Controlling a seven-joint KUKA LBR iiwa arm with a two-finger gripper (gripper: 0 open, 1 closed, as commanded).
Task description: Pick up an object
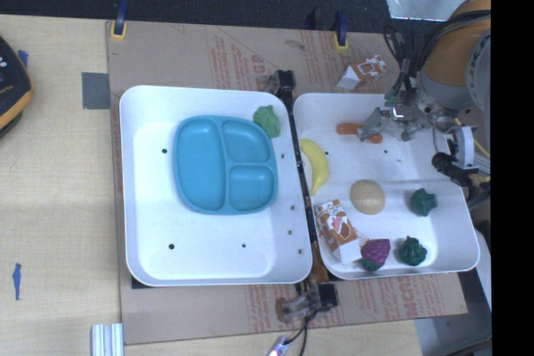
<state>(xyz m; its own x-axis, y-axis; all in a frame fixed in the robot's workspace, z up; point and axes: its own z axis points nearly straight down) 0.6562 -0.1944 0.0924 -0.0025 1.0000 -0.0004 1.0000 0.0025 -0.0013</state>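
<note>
A: Carrot (350, 128) is lying near the far edge of the right bin (467, 231), and the tool (377, 127) is sitting just beside it, at its right end. I'm judging that orange piece to be the target, going by where the arm is pointing.

B: Is it getting gripped?

A: Not that I'm seeing. Nothing is showing between the fingers, and the carrot is resting flat on the bin floor. Whether the fingers are spread or closed, I cannot tell; the metal parts are blurring together there.

B: So the pick is not done.

A: I'm reading it as the approach stage. Closing on the piece and lifting it clear are both remaining.

B: What else is lying around it?

A: Moving outward in the same bin: a yellow banana (315, 163) is lying along the left wall, a beige round piece (367, 197) is sitting mid-bin, a small carton (337, 228) is lying toward the near side, with a purple item (375, 253) and two green ones (410, 250) (423, 201) near the front right corner.

B: And the other bin?

A: The left bin (150, 246) is holding a blue divided plate (225, 164), with a green leafy piece (268, 120) just beside its far right corner. Another small carton (364, 72) is lying outside, on the cardboard over the tabletop (58, 179).
</note>
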